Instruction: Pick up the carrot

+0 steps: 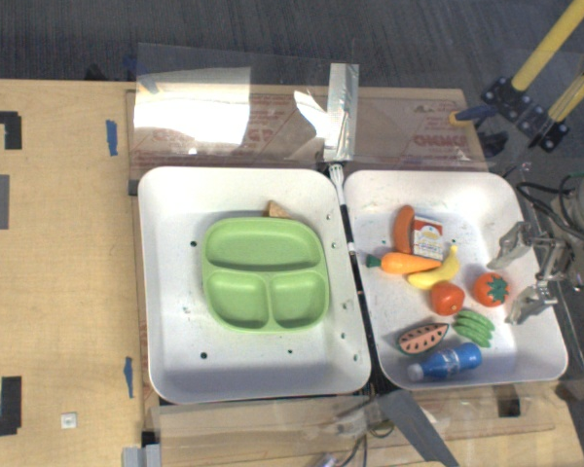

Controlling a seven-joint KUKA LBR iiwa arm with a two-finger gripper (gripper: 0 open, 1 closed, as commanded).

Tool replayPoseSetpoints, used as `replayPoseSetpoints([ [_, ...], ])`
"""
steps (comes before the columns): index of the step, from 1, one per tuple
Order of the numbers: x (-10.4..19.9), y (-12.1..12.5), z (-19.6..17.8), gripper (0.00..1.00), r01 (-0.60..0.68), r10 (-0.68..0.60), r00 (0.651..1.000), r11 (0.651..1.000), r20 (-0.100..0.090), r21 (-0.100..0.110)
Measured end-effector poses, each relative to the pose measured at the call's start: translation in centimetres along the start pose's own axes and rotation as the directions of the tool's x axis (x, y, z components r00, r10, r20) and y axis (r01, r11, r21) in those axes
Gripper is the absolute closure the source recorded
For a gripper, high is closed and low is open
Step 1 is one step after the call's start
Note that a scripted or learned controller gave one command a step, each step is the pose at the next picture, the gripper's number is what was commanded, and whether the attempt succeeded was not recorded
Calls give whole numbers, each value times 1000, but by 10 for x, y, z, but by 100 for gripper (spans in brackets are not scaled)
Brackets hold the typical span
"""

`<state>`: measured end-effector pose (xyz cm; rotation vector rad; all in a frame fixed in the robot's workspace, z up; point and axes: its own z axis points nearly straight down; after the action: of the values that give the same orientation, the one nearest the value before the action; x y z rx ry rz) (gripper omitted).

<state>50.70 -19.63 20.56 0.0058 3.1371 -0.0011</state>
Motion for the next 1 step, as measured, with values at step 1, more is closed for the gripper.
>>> replayPoseSetpoints([
  [1,18,38,75,0,-2,2,1000,1000,10,3],
])
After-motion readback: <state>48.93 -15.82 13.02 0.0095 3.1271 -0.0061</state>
